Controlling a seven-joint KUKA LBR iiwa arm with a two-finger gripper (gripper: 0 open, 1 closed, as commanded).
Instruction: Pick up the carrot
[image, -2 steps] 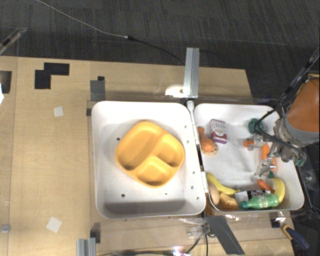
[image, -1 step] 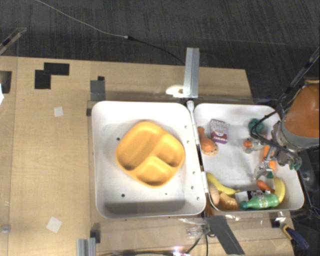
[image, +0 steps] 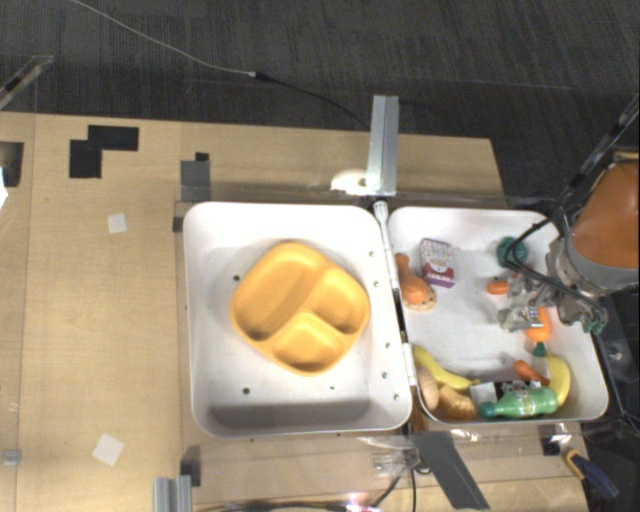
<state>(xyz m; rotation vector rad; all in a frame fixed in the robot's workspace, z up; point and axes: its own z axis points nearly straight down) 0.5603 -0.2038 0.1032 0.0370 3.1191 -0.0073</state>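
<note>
Camera view: the tabletop (image: 90, 330) carried two white bins side by side. The left bin (image: 210, 300) held a yellow divided plate (image: 300, 305) at its centre. The right bin (image: 470, 215) held the clutter: a small purple-and-white carton (image: 438, 262) at 11 o'clock, a chicken drumstick toy (image: 412, 287) at 9 o'clock hard against the shared wall, and two bananas (image: 440, 368) (image: 560, 380), a potato-like brown piece (image: 455, 403) and a green bottle (image: 520, 403) along the 6 o'clock edge. The carrot (image: 540, 330), orange with a green end, lay at 3 o'clock, directly beneath the tool (image: 528, 310). The tool was low over the carrot, but whether it was open, closed or gripping could not be told, the wrist masking it. Judgement: the approach appeared made; no lift was evident, so securing and raising remained. Clearances: the 3 o'clock wall stood just beside the carrot, with a small orange piece (image: 527, 371) and one banana close at 5 o'clock; open floor lay towards the bin's centre, the safer exit being straight up.
</note>
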